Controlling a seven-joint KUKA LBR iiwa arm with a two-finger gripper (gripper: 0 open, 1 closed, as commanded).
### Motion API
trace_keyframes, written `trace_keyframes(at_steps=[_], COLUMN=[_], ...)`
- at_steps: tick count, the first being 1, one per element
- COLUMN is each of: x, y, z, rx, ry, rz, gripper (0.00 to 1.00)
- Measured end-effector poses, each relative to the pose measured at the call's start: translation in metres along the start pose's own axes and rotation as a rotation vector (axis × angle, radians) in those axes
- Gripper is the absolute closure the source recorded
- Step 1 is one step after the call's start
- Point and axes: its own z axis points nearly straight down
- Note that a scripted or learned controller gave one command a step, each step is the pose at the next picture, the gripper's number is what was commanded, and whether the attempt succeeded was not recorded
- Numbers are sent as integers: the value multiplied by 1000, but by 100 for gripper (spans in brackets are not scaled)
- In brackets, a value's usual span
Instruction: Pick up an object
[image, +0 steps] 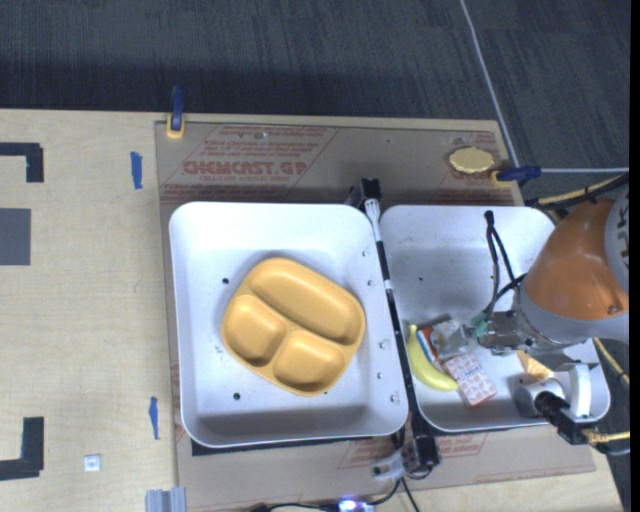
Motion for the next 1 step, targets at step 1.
trace_keyframes(at_steps=[1], x=[20], y=[-2], z=[10], rx=[5], ry=[-3], rz=[4], gripper=[0])
